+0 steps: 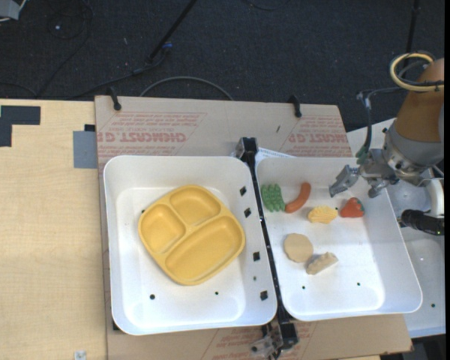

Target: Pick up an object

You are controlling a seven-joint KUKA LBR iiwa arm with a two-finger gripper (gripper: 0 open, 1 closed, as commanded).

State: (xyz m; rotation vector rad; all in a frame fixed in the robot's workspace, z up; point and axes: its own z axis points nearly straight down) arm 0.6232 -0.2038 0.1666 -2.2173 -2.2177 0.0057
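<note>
The right bin [360,298] holds several toy foods: a green piece [272,196], an orange sausage [298,197], a yellow corn-like piece [322,215], a red piece [352,209], a tan round piece [298,247] and a beige lump [322,262]. My gripper [361,184] hangs over the bin's far right part, just above the red piece, with its fingers spread apart and nothing between them. The arm's orange band and grey wrist rise behind it at the right.
The left bin [127,291] carries a yellow divided plate [192,233]. A black divider [259,231] separates the two bins. Cardboard lies under the bins, and a pale wooden bench top extends to the left.
</note>
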